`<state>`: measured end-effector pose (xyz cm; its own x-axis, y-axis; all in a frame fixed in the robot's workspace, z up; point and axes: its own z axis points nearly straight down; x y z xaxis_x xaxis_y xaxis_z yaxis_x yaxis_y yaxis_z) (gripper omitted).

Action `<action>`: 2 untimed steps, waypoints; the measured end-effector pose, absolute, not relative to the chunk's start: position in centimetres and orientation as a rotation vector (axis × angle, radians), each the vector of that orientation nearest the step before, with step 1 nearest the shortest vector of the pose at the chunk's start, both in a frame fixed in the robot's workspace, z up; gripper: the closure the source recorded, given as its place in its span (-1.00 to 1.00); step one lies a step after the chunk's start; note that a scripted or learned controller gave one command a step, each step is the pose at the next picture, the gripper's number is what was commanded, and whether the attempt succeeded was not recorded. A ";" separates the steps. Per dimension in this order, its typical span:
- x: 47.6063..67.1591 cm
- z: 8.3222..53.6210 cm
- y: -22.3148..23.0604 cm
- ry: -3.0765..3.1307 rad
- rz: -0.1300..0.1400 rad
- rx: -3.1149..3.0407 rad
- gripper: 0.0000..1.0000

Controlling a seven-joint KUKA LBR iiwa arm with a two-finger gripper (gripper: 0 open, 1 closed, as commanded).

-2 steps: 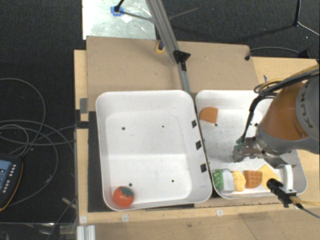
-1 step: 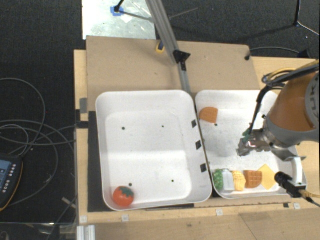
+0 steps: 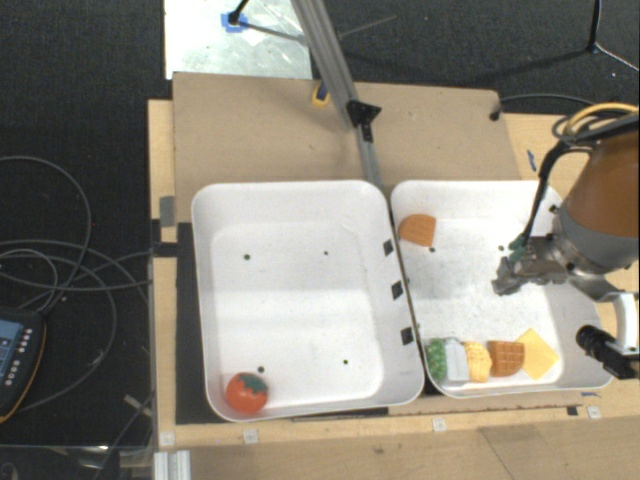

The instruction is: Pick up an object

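- the bench (image 3: pixel 260 128) is a tan board, set over dark speckled carpet; a pale shiny sheet with a scrap of blue tape lies on the floor beyond the far edge.
- a grey metal pole (image 3: pixel 335 63) slants down from the top of the view and ends at a black clamp just behind the seam of the bins, up and to the left of the gripper.
- loose black cables (image 3: pixel 60 258) loop over the carpet far to the left, and the corner of a handheld control unit (image 3: pixel 15 353) shows at the left edge.
- two white bins sit side by side, touching: the left bin (image 3: pixel 290 203) and the right bin (image 3: pixel 470 193), with three small black clips along the shared wall.
- the gripper (image 3: pixel 512 271) hangs over the middle of the right bin, under the orange band of the arm (image 3: pixel 605 203); its tip is a small dark blur, and i cannot tell how its fingers stand or whether anything is in them.
- six objects, counted: one orange wedge (image 3: pixel 418 230), up and left of the gripper, near the far wall of the same bin.
- four in a row below the gripper along the near wall: a green and white piece (image 3: pixel 443 358), a yellow corn-like piece (image 3: pixel 477 360), a brown waffle-like square (image 3: pixel 506 357) and a yellow cheese-like slice (image 3: pixel 538 353), each touching the next.
- one red tomato (image 3: pixel 246 392) with a green top, far to the left and lower, alone in the near left corner of the left bin.
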<state>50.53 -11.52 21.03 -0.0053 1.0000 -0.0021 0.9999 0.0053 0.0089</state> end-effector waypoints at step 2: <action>50.2 28.0 -11.3 2.225 0.004 2.212 1.00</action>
<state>50.19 -11.33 28.02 -0.0056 1.0000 -0.0011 1.0000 0.0056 0.0050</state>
